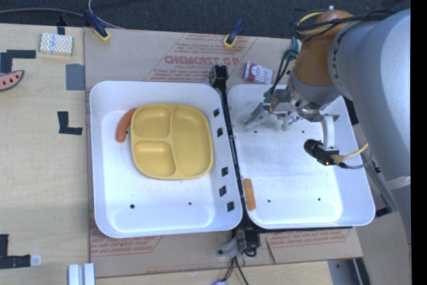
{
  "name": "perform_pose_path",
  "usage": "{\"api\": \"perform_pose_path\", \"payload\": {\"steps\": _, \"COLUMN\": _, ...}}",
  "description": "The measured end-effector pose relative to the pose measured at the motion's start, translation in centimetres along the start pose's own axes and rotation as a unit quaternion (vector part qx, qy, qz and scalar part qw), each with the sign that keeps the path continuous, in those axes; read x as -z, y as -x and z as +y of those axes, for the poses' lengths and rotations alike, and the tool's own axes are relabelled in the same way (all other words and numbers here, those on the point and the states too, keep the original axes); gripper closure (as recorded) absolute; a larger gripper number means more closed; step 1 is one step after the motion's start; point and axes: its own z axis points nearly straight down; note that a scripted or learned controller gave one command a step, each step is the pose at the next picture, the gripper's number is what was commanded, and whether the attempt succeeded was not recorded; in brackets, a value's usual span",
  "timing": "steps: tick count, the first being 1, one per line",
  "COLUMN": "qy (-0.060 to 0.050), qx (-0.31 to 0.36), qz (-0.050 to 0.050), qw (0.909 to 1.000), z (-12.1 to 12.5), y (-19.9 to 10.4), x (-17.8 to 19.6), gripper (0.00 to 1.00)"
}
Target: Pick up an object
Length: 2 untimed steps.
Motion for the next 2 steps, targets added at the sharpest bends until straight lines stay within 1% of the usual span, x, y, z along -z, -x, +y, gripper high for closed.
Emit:
{"api": "perform_pose_path", "payload": {"steps": 1, "qy": -0.001, "qx": 0.001, "qz": 0.001, "qw": 1.0000, "z": -0.02, "y": -0.08, "x": 0.92, "gripper": 1.00}}
{"api": "perform_pose_path", "payload": {"steps": 2, "qy": -0.001, "qx": 0.000, "qz": 0.000, "qw": 1.0000, "z": -0.02, "y": -0.07, "x": 0.91, "gripper": 0.00}}
